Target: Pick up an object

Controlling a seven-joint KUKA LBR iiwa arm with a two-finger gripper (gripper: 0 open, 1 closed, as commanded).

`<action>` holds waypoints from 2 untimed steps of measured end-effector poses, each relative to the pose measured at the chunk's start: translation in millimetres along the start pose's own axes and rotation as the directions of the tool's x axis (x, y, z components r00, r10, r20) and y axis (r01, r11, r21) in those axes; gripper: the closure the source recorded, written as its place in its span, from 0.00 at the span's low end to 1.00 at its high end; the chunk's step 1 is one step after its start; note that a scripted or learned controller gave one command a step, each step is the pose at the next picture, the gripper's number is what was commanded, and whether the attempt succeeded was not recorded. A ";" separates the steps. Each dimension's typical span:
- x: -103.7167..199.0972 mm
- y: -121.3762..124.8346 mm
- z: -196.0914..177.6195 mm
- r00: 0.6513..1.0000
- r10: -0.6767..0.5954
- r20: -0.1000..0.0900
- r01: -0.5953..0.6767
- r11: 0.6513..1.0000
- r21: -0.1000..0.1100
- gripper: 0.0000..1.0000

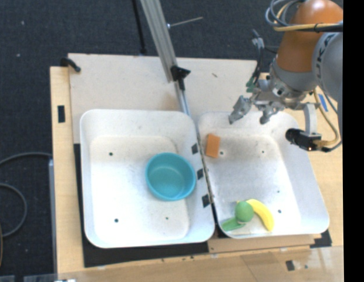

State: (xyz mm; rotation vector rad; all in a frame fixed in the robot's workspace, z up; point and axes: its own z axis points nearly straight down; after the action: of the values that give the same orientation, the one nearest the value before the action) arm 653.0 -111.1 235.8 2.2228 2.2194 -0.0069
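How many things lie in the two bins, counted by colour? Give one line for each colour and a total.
Blue: 1, the bowl in the left bin
Orange: 1, the block in the right bin
Green: 1, the round fruit in the right bin
Yellow: 1, the banana beside it
Total: 4

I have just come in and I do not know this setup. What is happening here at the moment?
A robot arm reaches in from the right, and its gripper hangs with jaws open over the far edge of the right bin, holding nothing. In that bin lie an orange block, a green fruit and a banana. The left bin holds a blue bowl. Nothing is picked up yet.
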 end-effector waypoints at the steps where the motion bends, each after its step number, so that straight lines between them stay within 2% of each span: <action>1: -7.2 -8.5 48.2 1.000 0.000 -0.001 0.000 1.000 0.000 0.00; 2: -13.6 -7.0 110.1 1.000 0.000 -0.001 0.000 1.000 0.002 0.00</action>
State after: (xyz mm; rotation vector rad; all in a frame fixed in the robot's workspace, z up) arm 645.6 -125.1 125.7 2.2244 2.2201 -0.0082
